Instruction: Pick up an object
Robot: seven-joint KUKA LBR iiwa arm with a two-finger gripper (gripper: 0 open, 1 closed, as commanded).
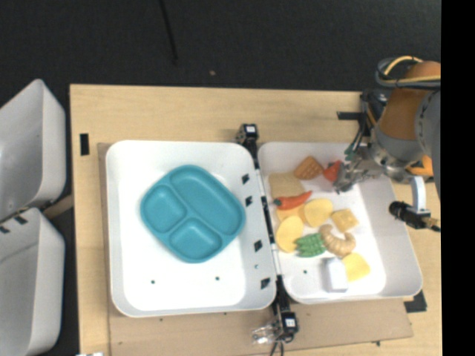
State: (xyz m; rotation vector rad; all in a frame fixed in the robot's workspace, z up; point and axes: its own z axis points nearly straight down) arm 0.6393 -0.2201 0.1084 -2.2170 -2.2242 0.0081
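The right bin (401,273) holds several toy foods. Among them are an orange wedge (308,168), a small red piece (331,171), a tan slice (281,185) and a red-orange pepper (294,199). Two yellow rounds (318,212) (289,234), a yellow chunk (344,219), a green piece (311,244), a tan curled piece (341,241), a yellow bit (357,267) and a white block (335,275) lie nearer the front. My gripper (344,182) reaches down into the bin's back right part, just right of the small red piece. Nothing is visibly held.
The left bin (133,288) holds a blue divided plate (193,212). The arm's grey and orange wrist (401,121) hangs over the right bin's back right corner. White padded shapes (26,154) stand left of the bench.
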